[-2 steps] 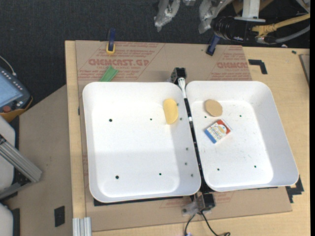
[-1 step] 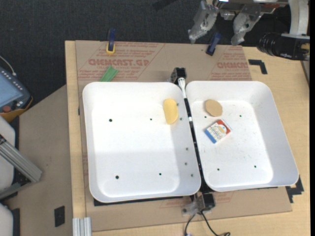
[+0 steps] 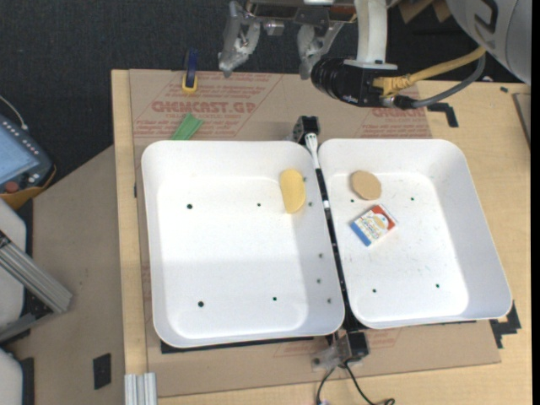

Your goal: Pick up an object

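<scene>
Camera view: gripper (image 3: 274, 47) hangs high behind the 2 bins, fingers apart w/ nothing between, prob. parked clear. Below it, yellow piece (image 3: 292, 191) in left bin (image 3: 219, 251); tan disc (image 3: 365, 184) & small packet (image 3: 373, 225) lower right.

Two white bins: the left bin (image 3: 169, 251) and the right bin (image 3: 472, 226), touching along a shared middle edge, both below the fingers. One gripper (image 3: 274, 45) with two fingers (image 3: 236, 45), spread apart with nothing between them.

Three loose items lie in the bins. One yellow piece (image 3: 292, 191) sits in the left bin, below the fingers and slightly right. One tan disc (image 3: 366, 185) and one small packet (image 3: 373, 225) sit in the right bin, farther right of the fingers. One green strip (image 3: 186, 126) and one yellow-blue clip (image 3: 191, 74) lie left of the fingers.
</scene>
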Tool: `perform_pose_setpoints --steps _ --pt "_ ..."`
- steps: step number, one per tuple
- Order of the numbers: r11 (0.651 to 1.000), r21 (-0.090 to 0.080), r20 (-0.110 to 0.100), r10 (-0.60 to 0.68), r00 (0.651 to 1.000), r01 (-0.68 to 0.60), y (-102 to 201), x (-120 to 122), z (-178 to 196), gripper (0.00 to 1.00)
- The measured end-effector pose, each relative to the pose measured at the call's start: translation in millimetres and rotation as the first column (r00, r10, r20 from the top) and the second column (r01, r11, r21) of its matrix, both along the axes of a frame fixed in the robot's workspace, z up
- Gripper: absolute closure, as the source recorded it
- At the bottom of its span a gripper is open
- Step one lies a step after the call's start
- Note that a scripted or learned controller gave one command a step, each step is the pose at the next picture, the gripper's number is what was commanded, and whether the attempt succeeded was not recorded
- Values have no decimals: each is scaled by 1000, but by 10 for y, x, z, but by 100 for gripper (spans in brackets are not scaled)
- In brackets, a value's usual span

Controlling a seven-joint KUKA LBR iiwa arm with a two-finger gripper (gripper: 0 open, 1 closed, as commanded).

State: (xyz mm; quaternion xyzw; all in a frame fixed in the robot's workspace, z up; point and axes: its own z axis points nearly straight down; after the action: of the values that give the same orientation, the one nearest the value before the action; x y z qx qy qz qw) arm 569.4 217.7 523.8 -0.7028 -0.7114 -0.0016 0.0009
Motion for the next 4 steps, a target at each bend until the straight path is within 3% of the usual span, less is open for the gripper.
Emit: perform_pose_setpoints --steps 1,2,3,4 --pt "1000 -4 -1 -17 1000 17 -619 -197 126 0" --pt "1000 -6 -2 -21 1000 21 -1403 -233 118 0" --pt "1000 -4 2 -12 1000 12 -1345 -228 225 100" --pt "1000 -5 -12 -13 1000 13 -1246 -92 -767 100"
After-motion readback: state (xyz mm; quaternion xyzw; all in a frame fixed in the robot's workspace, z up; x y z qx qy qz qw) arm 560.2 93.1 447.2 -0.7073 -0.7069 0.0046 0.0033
